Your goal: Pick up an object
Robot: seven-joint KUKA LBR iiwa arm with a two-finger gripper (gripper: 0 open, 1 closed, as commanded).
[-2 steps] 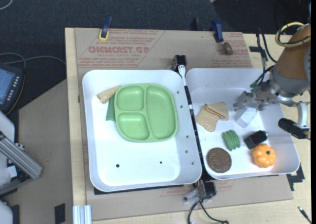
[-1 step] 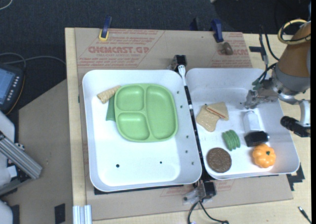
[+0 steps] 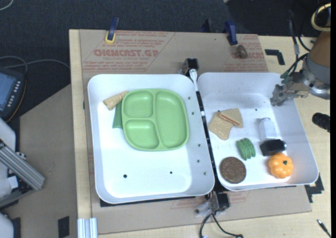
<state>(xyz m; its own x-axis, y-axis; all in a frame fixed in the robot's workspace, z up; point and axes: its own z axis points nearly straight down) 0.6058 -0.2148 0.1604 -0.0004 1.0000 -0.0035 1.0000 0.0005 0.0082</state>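
A: Where is the pincer [image 3: 282, 94]?
B: Over the top right rim of the right bin [image 3: 252, 87]. The arm is cut off by the picture's edge. It looks small and blurry, so I can't tell its state.
A: What's in that bin?
B: A toy sandwich [image 3: 226, 122], a green pickle [image 3: 245, 148], a brown cookie [image 3: 232, 169], an orange pumpkin [image 3: 281, 165], and a white and black thing [image 3: 269, 136] that's hard to name.
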